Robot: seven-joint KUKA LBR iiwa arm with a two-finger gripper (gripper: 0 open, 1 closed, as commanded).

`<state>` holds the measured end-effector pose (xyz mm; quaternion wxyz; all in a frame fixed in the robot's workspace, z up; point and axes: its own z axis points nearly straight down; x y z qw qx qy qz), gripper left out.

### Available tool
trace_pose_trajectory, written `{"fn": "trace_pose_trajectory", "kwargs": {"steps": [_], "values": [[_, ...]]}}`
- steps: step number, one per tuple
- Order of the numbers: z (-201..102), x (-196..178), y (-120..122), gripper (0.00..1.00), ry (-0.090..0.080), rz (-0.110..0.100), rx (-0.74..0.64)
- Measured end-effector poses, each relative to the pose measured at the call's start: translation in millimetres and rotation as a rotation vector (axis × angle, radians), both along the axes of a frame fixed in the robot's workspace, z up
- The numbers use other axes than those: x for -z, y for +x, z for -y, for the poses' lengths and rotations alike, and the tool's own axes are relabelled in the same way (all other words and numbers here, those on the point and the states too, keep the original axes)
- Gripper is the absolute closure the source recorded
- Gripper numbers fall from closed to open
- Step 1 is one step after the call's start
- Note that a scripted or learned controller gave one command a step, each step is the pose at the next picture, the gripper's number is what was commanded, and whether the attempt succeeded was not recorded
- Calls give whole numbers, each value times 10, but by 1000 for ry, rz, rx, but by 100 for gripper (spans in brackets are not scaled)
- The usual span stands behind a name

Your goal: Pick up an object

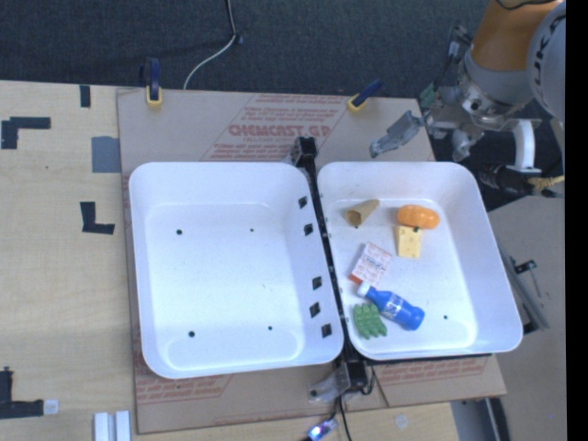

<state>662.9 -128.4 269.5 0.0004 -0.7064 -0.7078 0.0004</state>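
The right bin (478,246) holds several small objects. A tan wedge (362,212) lies near its back left, with an orange round piece (418,216) and a yellow block (408,242) beside it. A red-and-white packet (371,264) lies in the middle. Toward the front, a blue bottle (395,307) lies next to a green lump (369,320). My gripper (424,143) hangs above the bin's back rim, away from all the objects. It is open, with nothing between its fingers.
The left bin (156,246) adjoins the right one along a black clip strip (317,255). Both rest on a cardboard sheet (266,127) held by clamps. A white cable (216,53) runs behind it.
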Motion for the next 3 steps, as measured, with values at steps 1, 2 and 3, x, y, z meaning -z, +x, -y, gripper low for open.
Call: {"fn": "trace_pose_trajectory", "kwargs": {"steps": [1,2,3], "values": [[170,1940,-656,0,0,-11,3],[160,1753,-609,100,-1,0,0],[-365,1813,-1137,100,3,-6,-1]]}}
